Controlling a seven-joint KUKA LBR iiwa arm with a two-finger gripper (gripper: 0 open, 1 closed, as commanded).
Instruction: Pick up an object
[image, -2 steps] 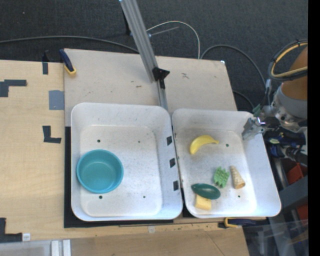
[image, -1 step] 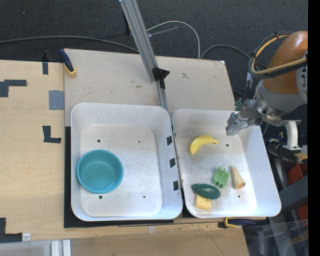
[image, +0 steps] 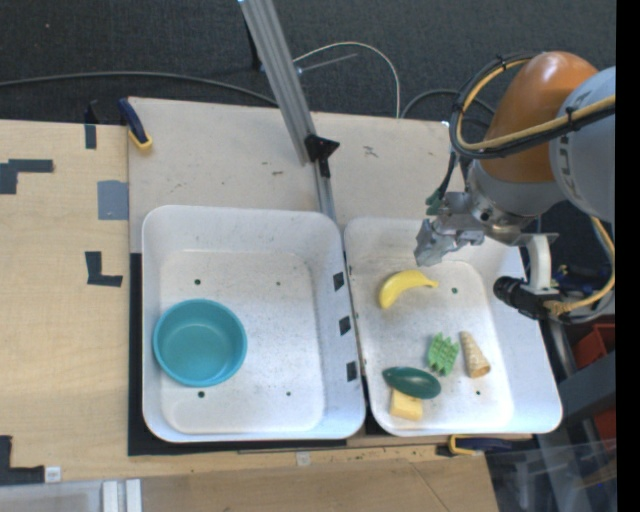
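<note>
Yellow block (image: 406, 405) and green lid (image: 411, 382) lie at the right bin's (image: 520, 400) near edge.
Banana (image: 405, 287) lies just below my pincer (image: 436, 247); its grip I cannot tell.

A robotics lab: a grey arm (image: 560, 130) trailing cables over two white bins (image: 240, 230) on a taped bench (image: 60, 300).

Your arm reaches in from the right, wrist bent down.
You see the grey arm (image: 585, 110) with its orange band (image: 530, 95) high at the right edge, the wrist angling down and leftward. Your gripper (image: 432, 250) hangs low at its tip, pointing downward, fingers too dark and small to read.
</note>
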